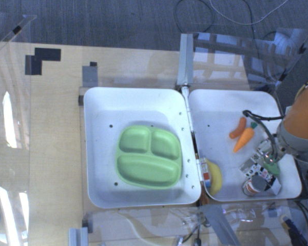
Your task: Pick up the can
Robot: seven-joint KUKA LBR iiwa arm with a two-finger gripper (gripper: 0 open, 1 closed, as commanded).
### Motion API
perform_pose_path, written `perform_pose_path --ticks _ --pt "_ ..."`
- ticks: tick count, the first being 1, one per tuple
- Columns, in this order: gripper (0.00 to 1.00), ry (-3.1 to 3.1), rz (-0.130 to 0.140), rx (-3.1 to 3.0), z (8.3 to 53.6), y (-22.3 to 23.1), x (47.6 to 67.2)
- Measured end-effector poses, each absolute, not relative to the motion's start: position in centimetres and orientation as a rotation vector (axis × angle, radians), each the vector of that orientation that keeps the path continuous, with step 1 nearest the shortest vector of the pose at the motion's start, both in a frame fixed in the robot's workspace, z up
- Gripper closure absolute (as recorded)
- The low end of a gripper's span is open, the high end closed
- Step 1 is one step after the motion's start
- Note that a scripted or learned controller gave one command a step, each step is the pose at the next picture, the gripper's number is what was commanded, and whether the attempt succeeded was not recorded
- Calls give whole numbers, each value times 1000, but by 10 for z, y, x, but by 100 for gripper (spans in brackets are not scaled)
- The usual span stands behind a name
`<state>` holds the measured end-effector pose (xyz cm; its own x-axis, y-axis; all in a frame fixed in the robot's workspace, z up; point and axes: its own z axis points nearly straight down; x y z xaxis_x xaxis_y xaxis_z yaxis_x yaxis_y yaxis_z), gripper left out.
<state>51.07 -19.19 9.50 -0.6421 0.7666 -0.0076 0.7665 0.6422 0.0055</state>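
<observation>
The can [252,186] lies on its side in the lower right corner of the right bin [215,102], and the gripper [261,164] sits right over it — whether it is wide or closed, I cannot tell. Two carrots [241,134] lie just up from there, touching. A banana [213,177] rests against that bin's lower left wall. In the left bin [100,104] — a green divided tray [149,157]. Both stand on the pale wooden desk [41,152].
</observation>
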Motion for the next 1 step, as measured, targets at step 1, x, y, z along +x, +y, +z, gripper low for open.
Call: perform_pose_path --ticks 1 --pt "100 2833 6 1318 107 -192 514"
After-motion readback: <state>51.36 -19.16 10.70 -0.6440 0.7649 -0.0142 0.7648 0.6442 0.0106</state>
